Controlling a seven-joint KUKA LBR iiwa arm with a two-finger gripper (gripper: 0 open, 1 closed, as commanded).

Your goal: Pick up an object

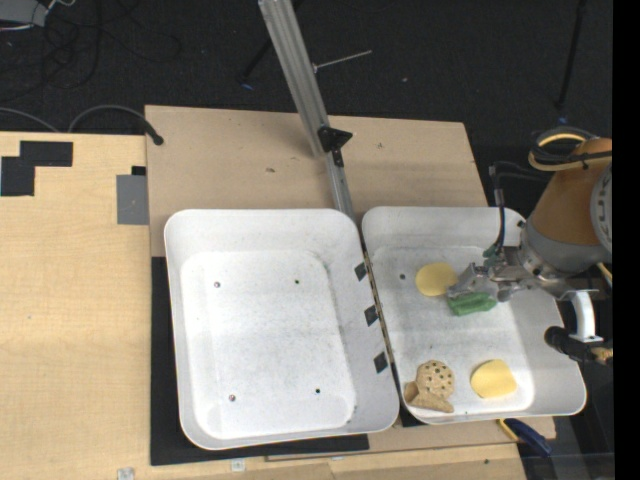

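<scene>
Zero picks done: I judge nothing lifted yet; all items sit on the right bin (560, 400) floor.
gripper (470, 293): low in right bin, right on top of the green block (470, 305), just beside the upper disc (434, 279).
grip state: I can't tell how wide it is, or if it has the block.
left to do: close on something, lift clear.
bins: two; left bin (200, 258).
yellow discs: two; lower disc (493, 378).
green block: one.
cookie (433, 385): one, front left of right bin.
</scene>
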